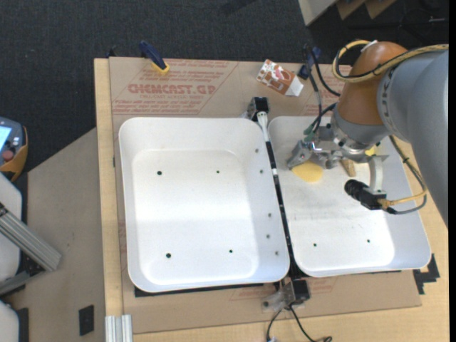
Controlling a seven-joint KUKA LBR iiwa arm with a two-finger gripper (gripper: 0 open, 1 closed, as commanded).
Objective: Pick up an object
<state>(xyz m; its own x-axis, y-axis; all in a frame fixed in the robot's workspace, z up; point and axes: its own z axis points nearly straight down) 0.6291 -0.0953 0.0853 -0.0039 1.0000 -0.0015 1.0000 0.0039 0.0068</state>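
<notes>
Hovering end effector [311, 157], grip state unclear, yellow object [308, 172] just beneath, right bin [342, 255].

A small pale yellow object [308, 172], soft-looking and roundish, lies flat on the floor of the right bin [342, 241], in its far left part.

Bright, even light from overhead.
The white bins [199, 198] nearly wash out, shadows stay soft and faint, the arm [420, 98] looms slightly blurred, and the dark floor [57, 34] looks grainy.
</notes>
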